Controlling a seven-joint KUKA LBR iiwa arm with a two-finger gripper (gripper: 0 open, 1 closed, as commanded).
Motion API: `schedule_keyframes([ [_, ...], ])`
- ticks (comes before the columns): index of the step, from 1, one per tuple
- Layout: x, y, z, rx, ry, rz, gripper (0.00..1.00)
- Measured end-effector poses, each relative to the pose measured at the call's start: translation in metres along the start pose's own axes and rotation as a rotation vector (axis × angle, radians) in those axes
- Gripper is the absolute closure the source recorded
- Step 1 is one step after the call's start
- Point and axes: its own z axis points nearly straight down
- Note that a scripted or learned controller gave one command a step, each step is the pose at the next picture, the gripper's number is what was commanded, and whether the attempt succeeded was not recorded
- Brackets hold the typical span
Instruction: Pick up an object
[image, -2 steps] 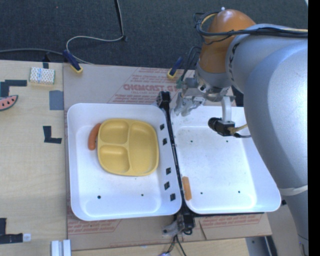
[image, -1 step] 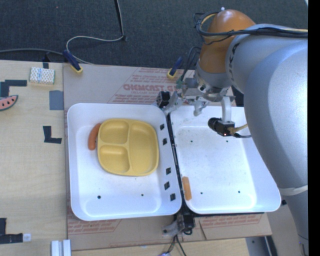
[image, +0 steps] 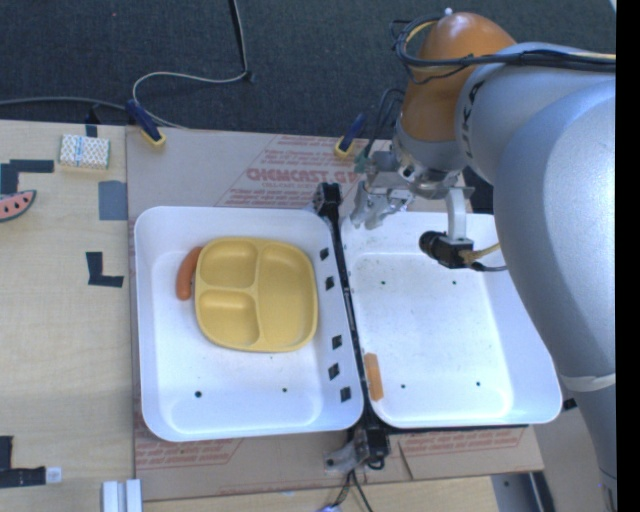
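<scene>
Two candidates: orange sausage (image: 184, 275) in left bin (image: 160, 400), touching yellow tray (image: 256, 294); orange piece (image: 373, 376) in right bin (image: 520, 400), against the divider wall. Gripper (image: 378, 205) hangs over right bin's far-left corner; finger state: cannot tell. Suggest the sausage, descending on its free side.

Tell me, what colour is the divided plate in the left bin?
Yellow. The plate shows plainly in the camera view from above.

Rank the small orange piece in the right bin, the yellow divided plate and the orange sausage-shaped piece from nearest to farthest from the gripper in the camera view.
Measured from the gripper, above the right bin's far-left corner:
1. Yellow divided plate, middle of the left bin.
2. Small orange piece, near-left edge of the right bin.
3. Orange sausage-shaped piece, beside the plate's left rim.
</scene>
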Motion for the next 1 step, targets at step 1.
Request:
schedule_keyframes([
  [1,0.0004,-0.0001,0.0003,0.000,0.000,0.000,0.00],
])
